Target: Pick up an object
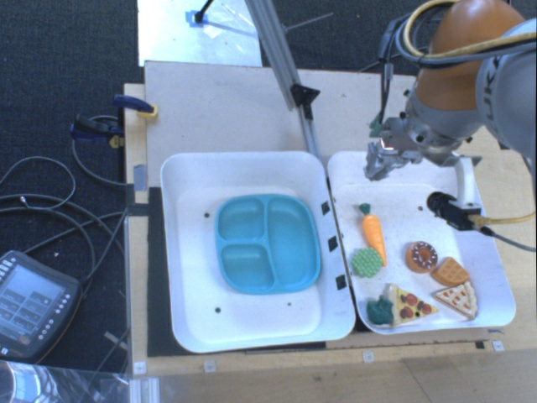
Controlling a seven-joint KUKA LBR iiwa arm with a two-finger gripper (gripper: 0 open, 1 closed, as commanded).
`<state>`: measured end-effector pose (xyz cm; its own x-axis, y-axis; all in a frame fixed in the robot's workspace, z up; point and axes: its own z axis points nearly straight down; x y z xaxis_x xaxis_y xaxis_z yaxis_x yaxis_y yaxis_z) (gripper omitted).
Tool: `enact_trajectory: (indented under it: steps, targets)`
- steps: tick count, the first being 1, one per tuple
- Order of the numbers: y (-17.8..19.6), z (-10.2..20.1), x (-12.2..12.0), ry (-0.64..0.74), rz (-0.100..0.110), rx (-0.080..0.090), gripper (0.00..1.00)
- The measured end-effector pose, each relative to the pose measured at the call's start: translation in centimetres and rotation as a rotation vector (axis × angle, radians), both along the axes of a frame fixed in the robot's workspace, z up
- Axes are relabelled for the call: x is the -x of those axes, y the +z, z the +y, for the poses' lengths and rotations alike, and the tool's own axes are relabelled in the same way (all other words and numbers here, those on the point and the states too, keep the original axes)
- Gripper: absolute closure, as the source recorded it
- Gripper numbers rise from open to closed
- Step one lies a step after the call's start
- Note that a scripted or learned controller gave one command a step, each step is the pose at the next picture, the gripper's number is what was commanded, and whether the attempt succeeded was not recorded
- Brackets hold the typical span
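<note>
Your claw hangs over the far edge of the right bin, and from this angle you cannot tell how it is set; nothing shows in its grip. The toys all lie nearer the camera than the claw. Closest is the carrot, just below the claw in the view and a shade to its left, green top toward the claw, tip pointing down and slightly right. Its long axis therefore runs almost straight away from the claw, so you would want to close across its width, side to side in the view. Touching the carrot's tip is the green round. Further right sit the donut, the waffle and a pizza slice; a second slice lies along the front wall. The left bin carries a blue tray, well apart from the claw. Your shortest move, I judge, is down toward the carrot.
</note>
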<state>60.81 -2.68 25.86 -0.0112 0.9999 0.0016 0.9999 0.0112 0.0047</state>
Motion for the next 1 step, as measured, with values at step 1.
enact_trajectory:
  steps: [1]
  targets:
    - [0.35, 4.94, -2.41, 0.000, 0.000, 0.000, 1.00]
